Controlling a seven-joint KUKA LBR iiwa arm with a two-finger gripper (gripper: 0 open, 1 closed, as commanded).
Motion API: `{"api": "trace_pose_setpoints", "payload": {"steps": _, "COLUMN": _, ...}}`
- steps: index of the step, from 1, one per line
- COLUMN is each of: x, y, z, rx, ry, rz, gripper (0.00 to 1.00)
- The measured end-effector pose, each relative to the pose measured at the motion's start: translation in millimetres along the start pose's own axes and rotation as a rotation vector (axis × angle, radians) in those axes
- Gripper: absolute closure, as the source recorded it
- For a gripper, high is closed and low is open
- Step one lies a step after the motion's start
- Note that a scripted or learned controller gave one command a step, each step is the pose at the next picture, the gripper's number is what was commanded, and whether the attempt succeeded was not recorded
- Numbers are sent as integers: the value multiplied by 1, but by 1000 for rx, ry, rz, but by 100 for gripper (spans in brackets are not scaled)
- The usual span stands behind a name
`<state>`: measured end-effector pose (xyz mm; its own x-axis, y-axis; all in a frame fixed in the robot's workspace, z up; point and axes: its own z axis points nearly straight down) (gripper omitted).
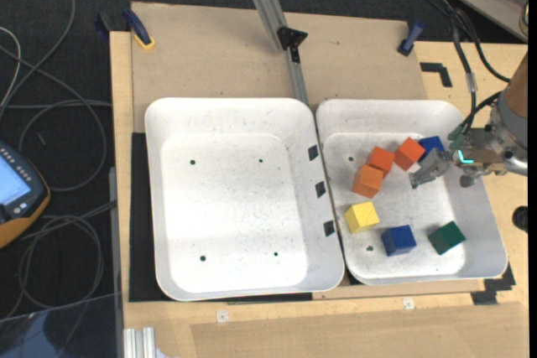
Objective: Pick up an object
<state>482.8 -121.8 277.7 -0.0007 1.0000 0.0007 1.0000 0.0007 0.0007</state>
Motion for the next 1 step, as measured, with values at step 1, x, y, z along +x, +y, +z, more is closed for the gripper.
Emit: {"api": "trace_pose_setpoints", "payload": {"steps": 1, "x": 8, "y": -1, "z": 45, "rx": 6, "ry": 2, "rz": 0, "gripper": 0}}
